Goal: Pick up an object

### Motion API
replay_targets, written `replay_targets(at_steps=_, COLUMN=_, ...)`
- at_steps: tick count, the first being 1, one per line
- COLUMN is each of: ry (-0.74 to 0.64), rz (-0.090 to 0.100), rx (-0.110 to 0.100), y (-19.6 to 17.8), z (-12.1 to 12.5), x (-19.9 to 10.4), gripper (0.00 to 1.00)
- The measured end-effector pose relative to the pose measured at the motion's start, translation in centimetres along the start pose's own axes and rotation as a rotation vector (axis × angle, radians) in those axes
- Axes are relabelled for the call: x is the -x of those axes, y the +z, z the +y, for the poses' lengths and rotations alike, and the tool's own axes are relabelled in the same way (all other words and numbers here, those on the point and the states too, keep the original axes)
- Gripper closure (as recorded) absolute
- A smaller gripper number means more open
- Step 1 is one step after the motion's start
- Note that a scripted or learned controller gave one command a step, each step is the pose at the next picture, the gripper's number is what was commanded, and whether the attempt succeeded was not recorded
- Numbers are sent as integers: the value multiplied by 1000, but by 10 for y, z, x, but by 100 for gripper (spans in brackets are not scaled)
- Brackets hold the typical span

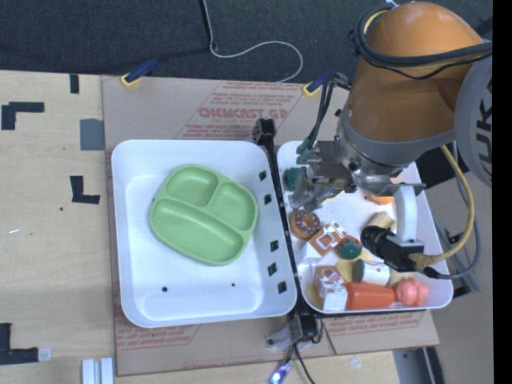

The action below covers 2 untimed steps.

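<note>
Though blurred — jaws above right bin point(364, 306)

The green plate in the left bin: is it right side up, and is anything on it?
Right side up and bare. The green plate lies flat in the left bin, its three hollow compartments facing up with nothing in them.

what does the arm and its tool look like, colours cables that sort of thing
The arm is bulky, with a rounded orange shell above a grey collar and a grey casing bearing dark lettering at the right. Black and yellowish cables loop around the orange section and down its right side. The tool is a compact grey metal assembly with thin wires running to it.
</note>
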<state>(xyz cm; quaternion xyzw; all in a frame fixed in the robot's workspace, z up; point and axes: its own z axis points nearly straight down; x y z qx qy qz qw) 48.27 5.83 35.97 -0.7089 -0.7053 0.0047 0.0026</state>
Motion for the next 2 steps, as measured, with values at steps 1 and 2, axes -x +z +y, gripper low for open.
replay_targets(at_steps=1, ry=-6, rz=2, rx=7, y=36, z=1, x=-31, gripper=100)
replay_targets(at_steps=2, ry=-6, rz=3, rx=16, y=-58, z=1, x=-10, gripper=100)
